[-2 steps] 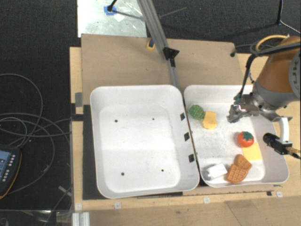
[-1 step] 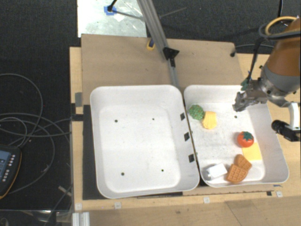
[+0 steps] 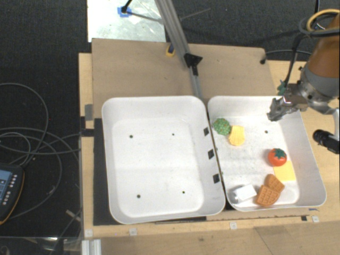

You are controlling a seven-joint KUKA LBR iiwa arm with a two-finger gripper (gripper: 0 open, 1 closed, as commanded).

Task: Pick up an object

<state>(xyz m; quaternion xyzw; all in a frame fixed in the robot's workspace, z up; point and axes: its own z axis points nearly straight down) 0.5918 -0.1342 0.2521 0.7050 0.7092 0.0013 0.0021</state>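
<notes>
The right bin [image 3: 303, 142] holds several small items: a green broccoli-like piece [image 3: 222, 126], a yellow lump [image 3: 237, 135], a red tomato [image 3: 277, 156], a flat yellow square [image 3: 286, 172], a brown waffle [image 3: 270, 190] and a white block [image 3: 244, 193]. My gripper [image 3: 277, 110] hangs over the far right part of this bin, above and right of the yellow lump and well behind the tomato. Nothing shows between its fingers.
The left bin [image 3: 114, 116] lies beside the right one, joined along a middle ridge with black clips [image 3: 211, 153]. A grey pole [image 3: 175, 25] slants down toward the bins from the back. Cables lie on the floor at left.
</notes>
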